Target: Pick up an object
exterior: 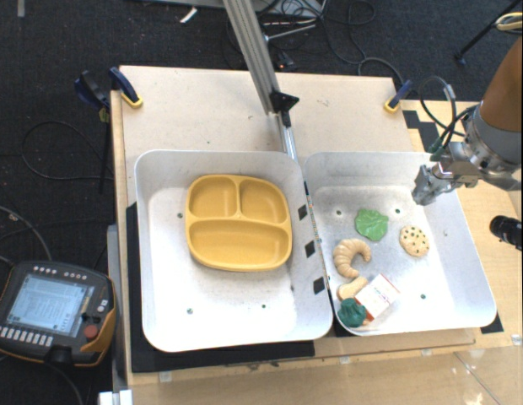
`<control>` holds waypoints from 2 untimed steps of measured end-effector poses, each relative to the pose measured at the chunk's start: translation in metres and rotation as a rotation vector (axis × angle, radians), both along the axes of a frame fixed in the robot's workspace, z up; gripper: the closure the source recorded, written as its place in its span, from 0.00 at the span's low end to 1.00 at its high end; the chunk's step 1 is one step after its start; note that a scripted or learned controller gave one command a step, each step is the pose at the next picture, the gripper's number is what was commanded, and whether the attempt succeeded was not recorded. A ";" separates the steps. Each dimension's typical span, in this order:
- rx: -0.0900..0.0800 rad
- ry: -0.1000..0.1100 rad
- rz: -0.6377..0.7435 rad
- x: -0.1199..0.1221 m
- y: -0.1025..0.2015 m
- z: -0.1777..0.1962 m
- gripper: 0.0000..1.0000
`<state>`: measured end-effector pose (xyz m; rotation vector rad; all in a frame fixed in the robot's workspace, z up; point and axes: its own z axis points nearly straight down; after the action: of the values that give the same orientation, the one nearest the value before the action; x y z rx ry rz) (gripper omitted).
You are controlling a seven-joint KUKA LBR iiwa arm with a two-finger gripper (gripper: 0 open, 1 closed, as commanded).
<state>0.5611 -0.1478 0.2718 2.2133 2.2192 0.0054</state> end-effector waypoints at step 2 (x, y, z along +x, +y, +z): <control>0.004 0.009 0.005 -0.005 0.050 0.004 1.00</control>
<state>0.5558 -0.0973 0.2756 2.2148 2.2309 -0.0007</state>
